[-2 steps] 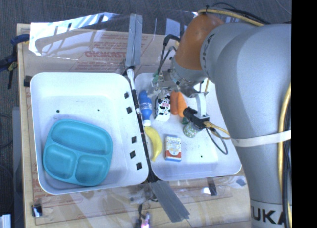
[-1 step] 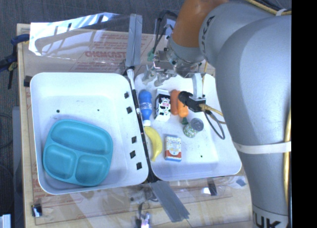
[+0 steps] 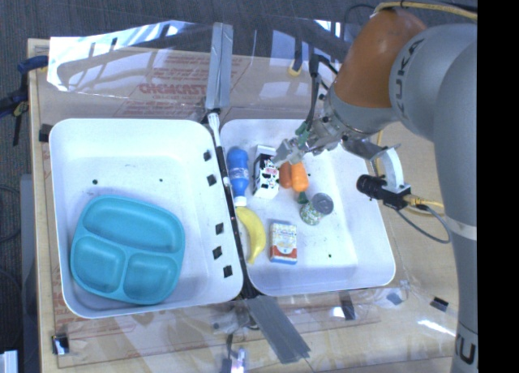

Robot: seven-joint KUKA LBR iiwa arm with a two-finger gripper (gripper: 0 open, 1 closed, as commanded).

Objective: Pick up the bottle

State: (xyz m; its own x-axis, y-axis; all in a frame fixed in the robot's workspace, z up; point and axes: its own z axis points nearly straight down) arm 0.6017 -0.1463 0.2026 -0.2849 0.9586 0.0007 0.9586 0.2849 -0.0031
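Two shallow white plastic bins sit side by side on my bench, w/ clear plastic sheeting over the wood around them. Left bin (image 3: 65, 144) holds 1 thing: a blue tray (image 3: 126, 248), smooth, rounded corners, 3 compartments, lying flat toward the near-left corner. Right bin (image 3: 369, 258) holds the rest. 1 bottle (image 3: 238, 173), blue w/ a white cap end, lying on its side along the bin's left wall, cap pointing toward the near side. 1 banana (image 3: 252, 233), yellow, curved, just near-side of the bottle, its tip about touching the cap. 1 small carton (image 3: 283, 243), red & white, boxy, flat on the floor beside the banana. 1 small white box w/ black markings (image 3: 266, 175), just right of the bottle. 1 orange rounded piece (image 3: 298, 177), carrot-like, next to that box. 1 small can (image 3: 317, 207), round w/ a shiny metal top. My gripper (image 3: 293, 149) hangs over the far-middle of the right bin, above the white box & orange piece, apart from the bottle; can't tell if it's open or closed from this angle.
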